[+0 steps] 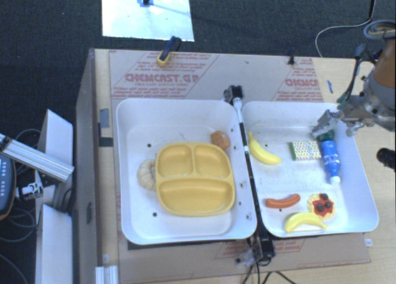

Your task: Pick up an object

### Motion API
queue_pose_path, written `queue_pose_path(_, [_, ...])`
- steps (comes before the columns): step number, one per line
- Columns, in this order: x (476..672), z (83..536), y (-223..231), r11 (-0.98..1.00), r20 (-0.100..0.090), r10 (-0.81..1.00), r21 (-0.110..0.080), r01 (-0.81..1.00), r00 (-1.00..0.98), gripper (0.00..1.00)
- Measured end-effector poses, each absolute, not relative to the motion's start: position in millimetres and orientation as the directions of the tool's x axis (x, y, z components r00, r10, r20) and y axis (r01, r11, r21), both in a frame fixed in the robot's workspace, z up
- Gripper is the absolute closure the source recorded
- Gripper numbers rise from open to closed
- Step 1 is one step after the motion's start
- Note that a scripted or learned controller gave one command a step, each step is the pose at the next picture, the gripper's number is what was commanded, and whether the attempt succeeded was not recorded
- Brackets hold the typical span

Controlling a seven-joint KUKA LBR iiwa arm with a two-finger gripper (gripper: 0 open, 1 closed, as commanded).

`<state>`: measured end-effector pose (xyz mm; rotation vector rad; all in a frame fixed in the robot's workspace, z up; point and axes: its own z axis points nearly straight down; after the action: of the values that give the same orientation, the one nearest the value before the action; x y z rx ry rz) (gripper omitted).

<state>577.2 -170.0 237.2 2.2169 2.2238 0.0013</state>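
The arm is cut off at the right edge; a pale ridged item (pixel 146 174) is half hidden behind the yellow divided tray (pixel 194 177) in the left bin (pixel 133 128). The gripper (pixel 330 125) hangs over the right bin (pixel 365 205), above a blue bottle (pixel 330 160); its opening cannot be made out. A curved, smooth banana (pixel 263 152) lies near the divider, a checkered box (pixel 305 150) beside the bottle.
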Motion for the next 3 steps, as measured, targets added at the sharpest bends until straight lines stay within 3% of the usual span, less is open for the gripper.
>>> queue_pose_path(1, [578.1, 248.1, -170.0, 0.006, -0.001, 1.000, 0.005, 1.000, -0.006, 1.00])
queue_pose_path(2, [560.1, 232.4, -117.3, 0.004, 0.000, 1.000, 0.001, 1.000, -0.004, 1.00])
queue_pose_path(3, [641.8, 226.4, -158.2, 0.005, -0.001, 1.000, 0.002, 1.000, -0.005, 1.00])
